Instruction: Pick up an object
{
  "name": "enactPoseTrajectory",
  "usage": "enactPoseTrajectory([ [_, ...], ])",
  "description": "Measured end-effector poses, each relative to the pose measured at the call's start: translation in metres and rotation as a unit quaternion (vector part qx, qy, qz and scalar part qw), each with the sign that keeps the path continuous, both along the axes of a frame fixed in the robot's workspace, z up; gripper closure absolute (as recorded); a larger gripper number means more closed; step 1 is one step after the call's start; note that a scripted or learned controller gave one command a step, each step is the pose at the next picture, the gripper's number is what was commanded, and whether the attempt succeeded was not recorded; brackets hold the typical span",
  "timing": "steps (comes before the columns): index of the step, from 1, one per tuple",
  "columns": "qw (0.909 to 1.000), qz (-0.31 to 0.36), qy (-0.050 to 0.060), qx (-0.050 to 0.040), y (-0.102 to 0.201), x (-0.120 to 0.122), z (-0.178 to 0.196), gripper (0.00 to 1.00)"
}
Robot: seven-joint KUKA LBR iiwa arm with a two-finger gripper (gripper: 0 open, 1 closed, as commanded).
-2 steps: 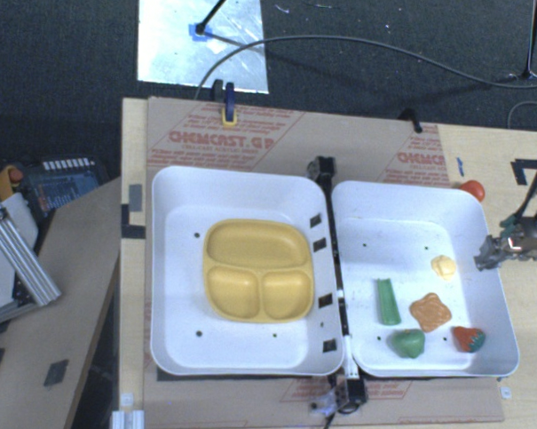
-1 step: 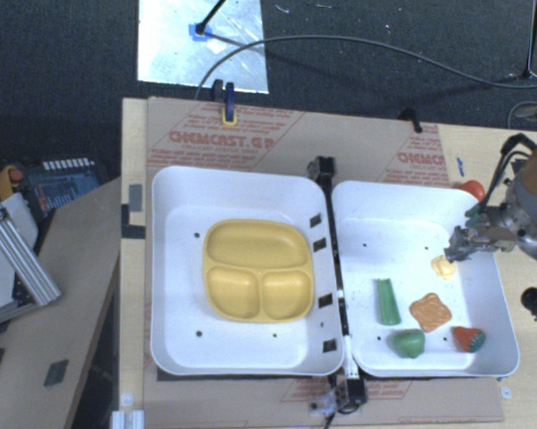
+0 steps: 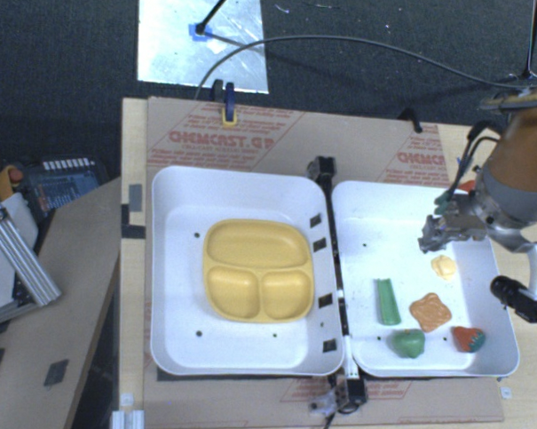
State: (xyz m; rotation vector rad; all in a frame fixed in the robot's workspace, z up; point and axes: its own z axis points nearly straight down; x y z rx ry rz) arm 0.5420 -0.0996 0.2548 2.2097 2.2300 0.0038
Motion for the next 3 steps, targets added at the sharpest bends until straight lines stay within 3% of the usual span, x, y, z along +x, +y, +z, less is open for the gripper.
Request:
enactPoseTrajectory([
  [2, 1.0000, 0.001, 0.000, 0.0007, 0.111, 0.024, 0.009, 1.00],
  [3, 1.0000, 0.001, 0.002, 0.0007, 0.165, 0.029, -0.009, 1.00],
])
